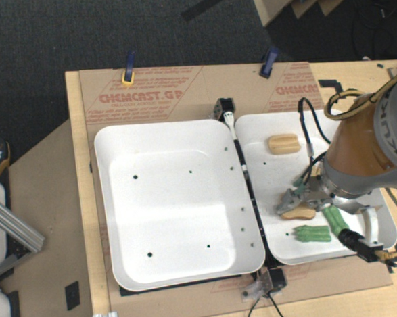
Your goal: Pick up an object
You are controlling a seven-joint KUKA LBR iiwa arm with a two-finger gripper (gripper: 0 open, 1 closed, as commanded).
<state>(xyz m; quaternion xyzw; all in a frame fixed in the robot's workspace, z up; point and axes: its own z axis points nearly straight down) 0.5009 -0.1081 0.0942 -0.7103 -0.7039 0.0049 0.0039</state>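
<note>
Overhead, camera view: the bench seen at a slant, both bins side by side.
Left bin (119, 194): shallow and white, with small dark dots on its floor.
Right bin (251, 134): holds every loose object in the scene.
Arm (364, 149): grey with an orange band, reaching in from the right and bent low over the right bin.
Gripper (297, 198): low over the bin floor, just above a flat tan piece (300, 214), apparently touching it.
Fingers: cannot be read; the tips blur into the tan piece and the wrist, so their spread is left unstated.
Tan block (283, 144): lies well apart, toward the far wall of the right bin.
Green pieces (312, 234): lie just beside the tan piece, one partly under the wrist.
Step in hand: judged to be the approach or closing on the tan piece; nothing is seen lifted.
Next move calls for: a firm close on that piece alone, clear of the green ones, then a straight lift.
</note>
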